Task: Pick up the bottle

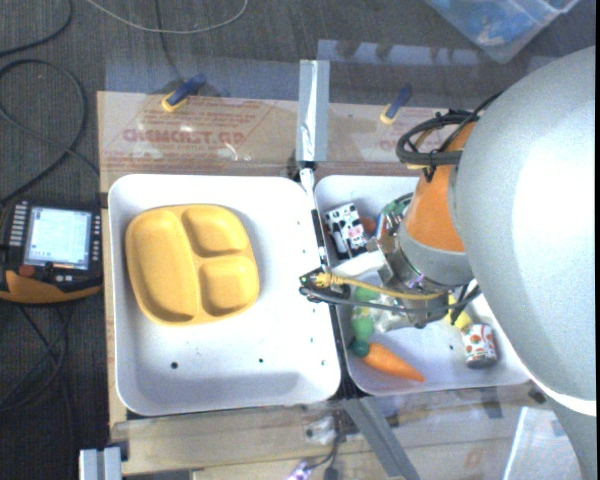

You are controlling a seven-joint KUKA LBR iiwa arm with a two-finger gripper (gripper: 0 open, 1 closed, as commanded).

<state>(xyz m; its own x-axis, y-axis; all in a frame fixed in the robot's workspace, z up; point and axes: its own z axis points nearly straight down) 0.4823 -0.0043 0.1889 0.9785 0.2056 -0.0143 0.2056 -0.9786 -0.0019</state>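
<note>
Clear bottle (pixel 380 313) with green cap, on its side in right bin (pixel 435 368), beside carrot (pixel 390 364).

Faint red lettering on the cardboard sheet (pixel 195 133) is too blurred to read.

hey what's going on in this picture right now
A grey robot arm with an orange band reaches into the right white bin, low over a clutter of small items including a toy carrot. A yellow divided tray lies in the left bin. The bottle is hard to make out beneath the arm.

Dark carpet floor (pixel 40 98) — cables (pixel 160 13), a clear plastic tub (pixel 500 3).
</note>
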